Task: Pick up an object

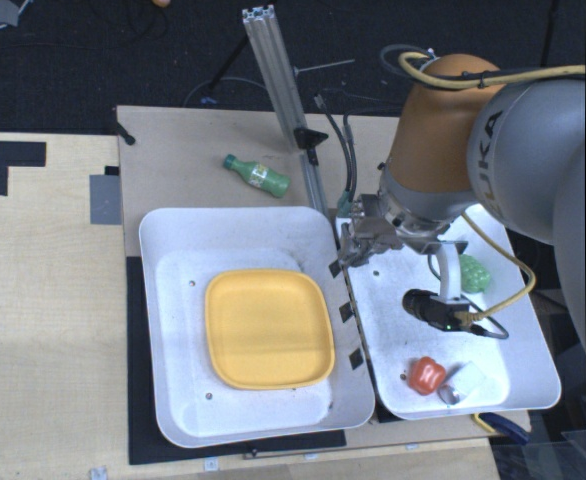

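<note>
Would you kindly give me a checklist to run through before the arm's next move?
1. Pickable things in right bin: red object and green object lie there: ok.
2. Target under end effector: not ok, it hangs by the bins' shared edge.
3. Hold of end effector: cannot tell.
4. Flat yellow plate in left bin: ok.
5. Everything inside bins: not ok, green bottle lies on bench.

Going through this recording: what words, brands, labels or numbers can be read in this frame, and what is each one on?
"UKA": large dark letters on the grey arm, apparently the KUKA brand, with the first letter not clear.
Pale label on the green bottle lying on the bench behind the bins: too small to read.
Yellow plate and red object: no writing can be made out.
</note>
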Tool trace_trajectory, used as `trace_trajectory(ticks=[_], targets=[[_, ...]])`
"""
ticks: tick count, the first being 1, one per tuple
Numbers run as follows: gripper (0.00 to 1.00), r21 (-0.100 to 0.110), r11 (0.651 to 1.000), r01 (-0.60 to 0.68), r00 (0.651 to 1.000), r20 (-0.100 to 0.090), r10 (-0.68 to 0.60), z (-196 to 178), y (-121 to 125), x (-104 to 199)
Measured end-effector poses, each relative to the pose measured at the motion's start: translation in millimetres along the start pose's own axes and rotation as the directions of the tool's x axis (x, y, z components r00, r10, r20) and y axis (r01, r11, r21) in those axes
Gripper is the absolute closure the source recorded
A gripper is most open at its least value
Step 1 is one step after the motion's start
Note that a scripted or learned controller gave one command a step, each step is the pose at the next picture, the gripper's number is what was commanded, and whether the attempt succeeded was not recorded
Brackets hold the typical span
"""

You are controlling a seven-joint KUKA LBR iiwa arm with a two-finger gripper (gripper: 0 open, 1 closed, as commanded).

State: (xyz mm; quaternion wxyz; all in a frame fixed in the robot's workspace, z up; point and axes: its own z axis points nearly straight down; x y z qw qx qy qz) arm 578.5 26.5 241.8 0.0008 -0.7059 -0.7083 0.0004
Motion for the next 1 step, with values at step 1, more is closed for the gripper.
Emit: trace_trajectory(ticks=[1], targets=[[1.00, -0.001, 1.000, -0.001, 1.000, 0.000, 0.001, -2.8, -1.8, 44.8]])
